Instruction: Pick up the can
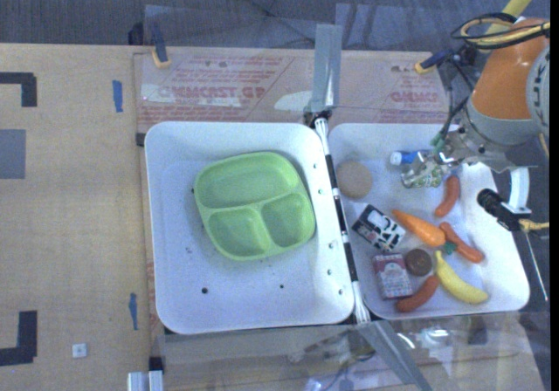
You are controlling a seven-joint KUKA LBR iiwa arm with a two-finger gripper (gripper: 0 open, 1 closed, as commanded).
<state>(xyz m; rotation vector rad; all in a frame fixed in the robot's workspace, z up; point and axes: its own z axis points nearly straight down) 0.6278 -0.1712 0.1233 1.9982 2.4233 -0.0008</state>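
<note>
The can (392,275), small with a red label, lies in the right bin (515,293) near its front edge, between a brown round piece (418,261) and a red sausage (417,293). My gripper (453,151) hangs at the back of the right bin, under the grey wrist and orange band (507,75). It is just above a crumpled clear bottle (423,174) with a blue cap, well behind and to the right of the can. Nothing shows in its hold.
The right bin also holds a tan disc (354,178), a black-and-white toy (377,228), a carrot (420,228), a banana (461,282) and two red-orange peppers (449,195) (464,243). A green divided plate (254,203) sits in the left bin (175,293).
</note>
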